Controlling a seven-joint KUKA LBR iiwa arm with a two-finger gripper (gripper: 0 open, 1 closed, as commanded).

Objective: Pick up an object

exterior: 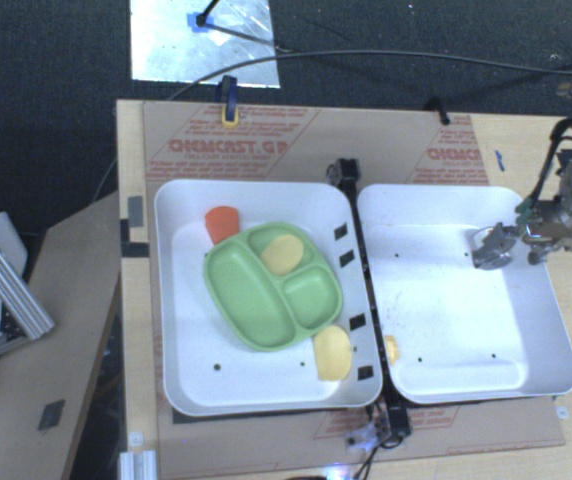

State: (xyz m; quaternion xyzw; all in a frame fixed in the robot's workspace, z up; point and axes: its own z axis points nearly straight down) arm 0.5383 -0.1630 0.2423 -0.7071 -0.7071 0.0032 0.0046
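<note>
My claw hovering over right bin, grip state unclear; objects sitting in left bin, risking closing on nothing.

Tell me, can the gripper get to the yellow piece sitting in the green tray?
Probably yes. The yellow piece lies uncovered in an upper compartment of the green tray, with nothing over it. The gripper is over the right bin, so it must cross the divider into the left bin.
</note>
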